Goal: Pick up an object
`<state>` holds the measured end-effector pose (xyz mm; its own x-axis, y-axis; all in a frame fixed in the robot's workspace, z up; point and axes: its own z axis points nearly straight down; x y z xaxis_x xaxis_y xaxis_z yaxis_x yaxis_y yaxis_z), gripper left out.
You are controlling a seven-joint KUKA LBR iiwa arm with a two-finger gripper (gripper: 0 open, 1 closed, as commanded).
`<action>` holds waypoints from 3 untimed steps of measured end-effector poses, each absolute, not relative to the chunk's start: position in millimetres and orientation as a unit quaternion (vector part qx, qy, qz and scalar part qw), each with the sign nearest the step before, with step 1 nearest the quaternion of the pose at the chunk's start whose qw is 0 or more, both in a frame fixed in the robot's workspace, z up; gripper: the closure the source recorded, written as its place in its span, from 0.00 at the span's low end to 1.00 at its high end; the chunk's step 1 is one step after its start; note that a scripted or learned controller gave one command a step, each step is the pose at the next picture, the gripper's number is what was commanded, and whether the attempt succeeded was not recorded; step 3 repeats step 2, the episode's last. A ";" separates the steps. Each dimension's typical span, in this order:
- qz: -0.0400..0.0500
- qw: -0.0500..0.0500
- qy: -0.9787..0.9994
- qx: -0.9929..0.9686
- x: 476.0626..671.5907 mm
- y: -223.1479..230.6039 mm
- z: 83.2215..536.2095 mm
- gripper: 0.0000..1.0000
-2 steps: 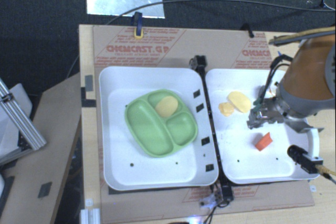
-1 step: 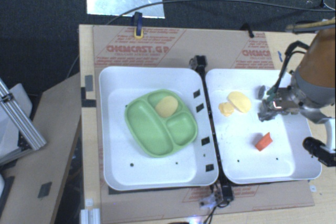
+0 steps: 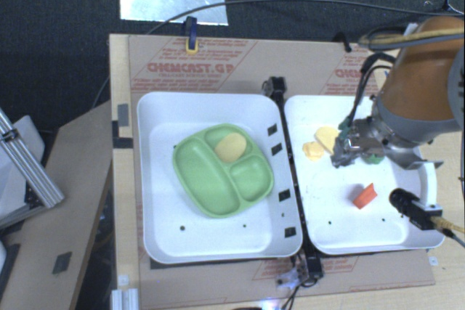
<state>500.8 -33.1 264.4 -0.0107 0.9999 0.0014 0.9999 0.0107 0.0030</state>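
In the right bin lie a pale yellow piece with a smaller yellow bit beside it, and an orange-red block nearer the front. My gripper hangs low over the right bin, just right of the yellow pieces and above-left of the orange-red block. A small green thing peeks out from under the wrist, mostly hidden. I see nothing held by the gripper.
The left bin holds a green divided plate with a yellow lump in its upper compartment. Black clips line the wall between the bins. The arm's grey and orange body covers the right bin's far right corner.
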 end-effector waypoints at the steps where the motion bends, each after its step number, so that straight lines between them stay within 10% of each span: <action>1: 0.001 0.000 0.710 0.704 489.9 16.7 251.0 1.00; 3: 0.001 0.000 0.711 0.704 486.3 67.9 248.1 1.00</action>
